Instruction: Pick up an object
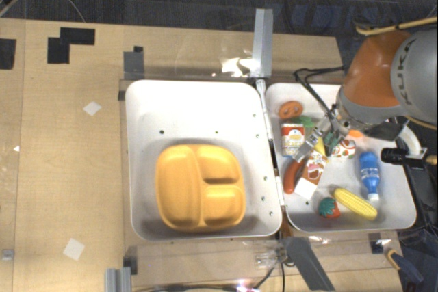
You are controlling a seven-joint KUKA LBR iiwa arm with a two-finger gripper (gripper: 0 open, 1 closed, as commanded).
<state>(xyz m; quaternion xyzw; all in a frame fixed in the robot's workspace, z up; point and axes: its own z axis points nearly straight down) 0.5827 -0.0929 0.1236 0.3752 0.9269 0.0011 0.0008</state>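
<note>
No legible writing, blue bottle [369, 176]

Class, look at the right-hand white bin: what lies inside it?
The right bin holds a blue bottle, a corn cob, a red sausage, a carton and more small items. The arm covers its upper right corner.

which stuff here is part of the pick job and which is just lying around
In play:
gripper, down among the toys in the right bin
corn cob
blue bottle
red sausage
small carton

Just lying about:
yellow divided tray in the left bin
black tape marks on the bench
</note>
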